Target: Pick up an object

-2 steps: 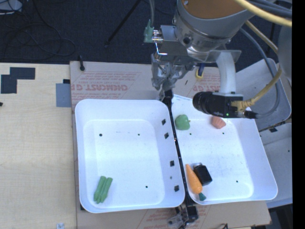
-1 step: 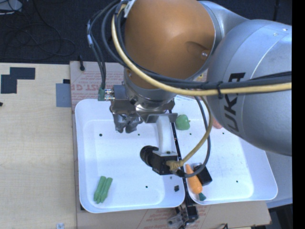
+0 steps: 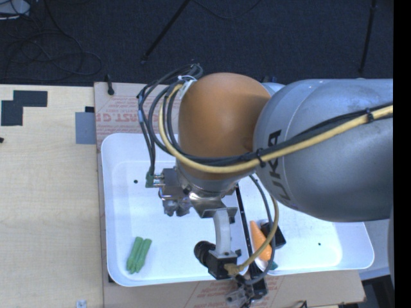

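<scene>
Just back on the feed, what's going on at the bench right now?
The grey arm with the orange band reaches in from the right over the shallow white bin, with its gripper low at the near rim. A small orange tapered piece lies close beside it, partly hidden. A green ridged piece lies apart, by the bin's near-left corner. I can't tell whether anything is gripped.

Smooth, glossy white plastic bin (image 3: 122,172) on brown matt cardboard (image 3: 122,111); pale wood-grain bench (image 3: 45,204); matt green piece (image 3: 138,255); satin grey arm (image 3: 321,146).
</scene>
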`<action>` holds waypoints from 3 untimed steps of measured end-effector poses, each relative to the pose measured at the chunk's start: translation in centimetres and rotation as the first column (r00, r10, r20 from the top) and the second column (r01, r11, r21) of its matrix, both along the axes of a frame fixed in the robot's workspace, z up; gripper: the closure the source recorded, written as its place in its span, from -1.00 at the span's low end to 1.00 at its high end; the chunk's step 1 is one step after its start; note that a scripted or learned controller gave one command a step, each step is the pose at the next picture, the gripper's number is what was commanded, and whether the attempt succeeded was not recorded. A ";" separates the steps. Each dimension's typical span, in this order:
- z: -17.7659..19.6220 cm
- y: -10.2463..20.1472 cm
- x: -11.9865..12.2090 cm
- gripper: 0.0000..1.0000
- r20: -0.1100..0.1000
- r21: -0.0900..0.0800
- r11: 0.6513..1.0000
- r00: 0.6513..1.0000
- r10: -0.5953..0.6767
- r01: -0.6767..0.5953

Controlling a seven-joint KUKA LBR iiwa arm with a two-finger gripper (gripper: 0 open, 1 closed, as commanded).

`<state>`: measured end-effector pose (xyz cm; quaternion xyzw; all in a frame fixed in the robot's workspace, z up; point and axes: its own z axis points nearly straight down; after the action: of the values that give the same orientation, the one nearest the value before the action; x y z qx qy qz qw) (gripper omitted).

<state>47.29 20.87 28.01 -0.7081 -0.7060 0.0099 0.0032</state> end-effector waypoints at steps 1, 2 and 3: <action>10.5 -5.9 0.4 1.00 0.026 0.010 1.000 1.000 -0.002 0.002; 16.4 -6.3 7.0 1.00 0.025 0.009 1.000 1.000 0.001 -0.001; 26.3 0.5 8.1 1.00 0.025 0.013 1.000 1.000 0.010 -0.010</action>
<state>55.43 21.37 54.28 -0.7046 -0.7096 -0.0038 -0.0009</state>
